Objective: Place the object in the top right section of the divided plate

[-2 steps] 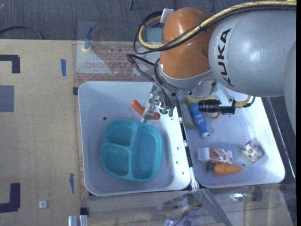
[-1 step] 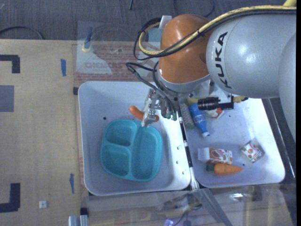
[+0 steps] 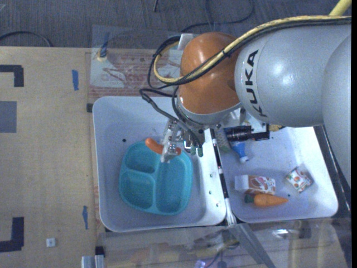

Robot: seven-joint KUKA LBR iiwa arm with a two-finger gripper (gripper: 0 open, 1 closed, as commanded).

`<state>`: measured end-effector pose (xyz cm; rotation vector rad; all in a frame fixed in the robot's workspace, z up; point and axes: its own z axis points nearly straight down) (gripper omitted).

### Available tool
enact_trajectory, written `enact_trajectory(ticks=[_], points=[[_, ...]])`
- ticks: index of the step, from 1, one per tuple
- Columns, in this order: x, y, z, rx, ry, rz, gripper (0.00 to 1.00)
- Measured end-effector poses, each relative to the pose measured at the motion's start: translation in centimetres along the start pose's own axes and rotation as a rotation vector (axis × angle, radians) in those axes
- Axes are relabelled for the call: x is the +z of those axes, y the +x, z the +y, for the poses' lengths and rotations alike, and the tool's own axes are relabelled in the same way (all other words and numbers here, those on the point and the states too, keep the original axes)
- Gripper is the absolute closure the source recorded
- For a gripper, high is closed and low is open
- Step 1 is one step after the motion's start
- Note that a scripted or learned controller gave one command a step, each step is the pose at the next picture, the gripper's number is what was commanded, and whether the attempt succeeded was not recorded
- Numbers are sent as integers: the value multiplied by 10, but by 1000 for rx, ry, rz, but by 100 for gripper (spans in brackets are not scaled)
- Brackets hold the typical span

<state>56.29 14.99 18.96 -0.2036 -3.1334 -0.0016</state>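
Worktop [image 3: 44, 149] surface is showing at the left edge of the camera view, carrying tape marks and nothing relevant to the task. Next to it, the left bin [image 3: 106, 121] is holding a teal divided plate [image 3: 156, 183], lying near the bin's middle, with two smaller sections on its left side and one long section on its right.

An orange object [image 3: 153, 145] is sitting at the plate's upper edge, partly over the rim near the top of the plate. Whether it is resting inside a section or on the rim cannot be told. The tool [image 3: 174, 144] is hanging just beside it, its pale fingers [image 3: 167, 149] pointing down at the plate's upper edge and touching or nearly touching the orange piece. Whether the fingers are clamping that piece, or how wide they are standing, cannot be told. In my judgement the arm is working at the placing step, positioned there to deliver the object into the section named.

Further right, the right bin [image 3: 329, 205] is holding a blue-capped tube [image 3: 240, 149], a small carton [image 3: 255, 183], a toy carrot [image 3: 268, 200] and a printed packet [image 3: 298, 180], all well apart from the tool.
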Motion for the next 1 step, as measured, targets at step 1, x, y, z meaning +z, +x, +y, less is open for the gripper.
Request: enact_trajectory(ticks=[1], points=[[0, 0, 0, 1, -1, 0, 0]])
